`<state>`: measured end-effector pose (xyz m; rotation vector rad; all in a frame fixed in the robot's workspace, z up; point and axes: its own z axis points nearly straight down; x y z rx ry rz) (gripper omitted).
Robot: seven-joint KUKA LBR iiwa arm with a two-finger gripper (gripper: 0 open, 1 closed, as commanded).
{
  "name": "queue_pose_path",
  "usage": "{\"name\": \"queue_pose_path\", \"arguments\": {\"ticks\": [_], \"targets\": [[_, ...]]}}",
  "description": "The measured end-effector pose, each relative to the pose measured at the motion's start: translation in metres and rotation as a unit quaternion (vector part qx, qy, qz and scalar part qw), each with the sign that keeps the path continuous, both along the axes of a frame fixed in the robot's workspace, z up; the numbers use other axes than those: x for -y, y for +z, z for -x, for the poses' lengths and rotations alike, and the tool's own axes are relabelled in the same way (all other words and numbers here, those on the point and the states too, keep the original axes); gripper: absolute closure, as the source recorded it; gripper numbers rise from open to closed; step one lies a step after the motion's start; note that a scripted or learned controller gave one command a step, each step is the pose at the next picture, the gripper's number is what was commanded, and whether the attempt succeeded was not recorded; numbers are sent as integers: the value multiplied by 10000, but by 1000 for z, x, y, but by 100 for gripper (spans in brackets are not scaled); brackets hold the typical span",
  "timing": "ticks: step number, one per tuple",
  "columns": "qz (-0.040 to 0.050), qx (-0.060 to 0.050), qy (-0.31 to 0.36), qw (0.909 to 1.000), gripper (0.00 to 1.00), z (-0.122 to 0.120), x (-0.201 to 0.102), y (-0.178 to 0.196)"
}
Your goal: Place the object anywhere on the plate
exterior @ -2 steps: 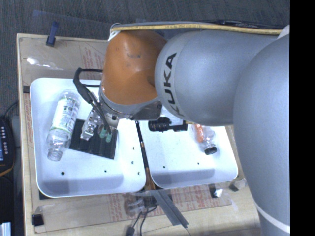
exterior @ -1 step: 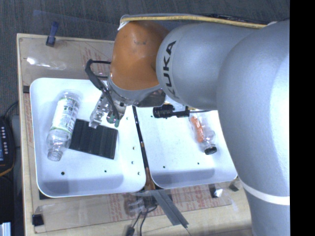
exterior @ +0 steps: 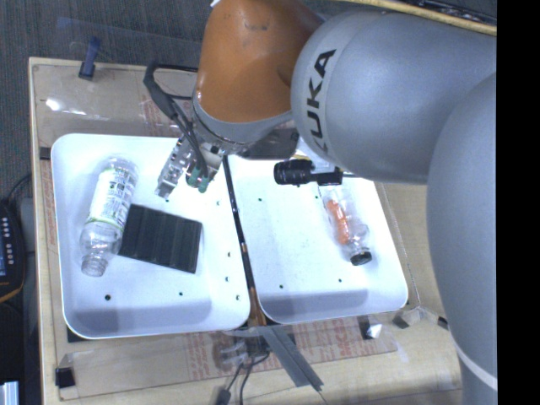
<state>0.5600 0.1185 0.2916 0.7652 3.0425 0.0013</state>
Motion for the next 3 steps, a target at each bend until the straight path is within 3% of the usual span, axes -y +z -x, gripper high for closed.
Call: {"name": "queue_pose_path", "arguments": {"ticks": [1, 2, 3], "targets": [[14, -53, -1318, 9913, 100, 52, -40, -101], [2, -23, -942, 9955, 100, 1, 25, -100], [6, -50, -2878, 9577, 100, -2, -29, -144]]}}
